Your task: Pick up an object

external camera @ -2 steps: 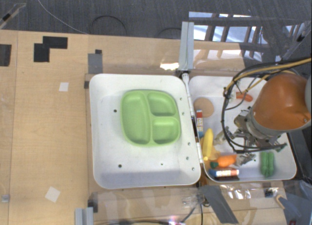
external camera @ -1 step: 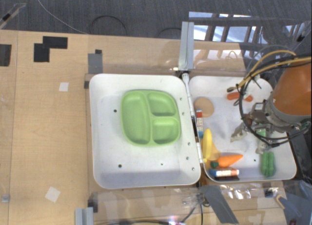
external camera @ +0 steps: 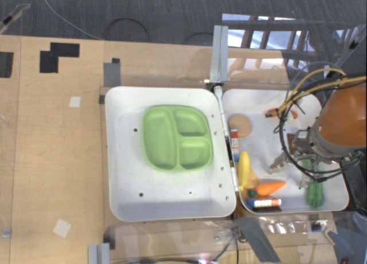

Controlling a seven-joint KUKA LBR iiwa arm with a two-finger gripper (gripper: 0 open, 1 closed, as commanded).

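My gripper (external camera: 290, 174) hangs low over the right bin (external camera: 261, 108), under the orange band of the arm (external camera: 344, 121). Its two grey fingers (external camera: 278, 165) stand apart, with only bare white bin floor between them. An orange carrot (external camera: 269, 187) lies just below and left of the fingers. Lying by the bin's front right corner is a green object (external camera: 314, 194), close to the right finger. Against the bin's left wall rests a yellow banana (external camera: 243, 168). A tan round disc (external camera: 239, 125) sits further back.
The left bin (external camera: 123, 200) holds a green divided plate (external camera: 175, 138). A red and white marker (external camera: 233, 142) lies along the right bin's left wall, and an orange and white tube (external camera: 266, 203) rests at its front edge. Cables (external camera: 298, 94) loop above the gripper.
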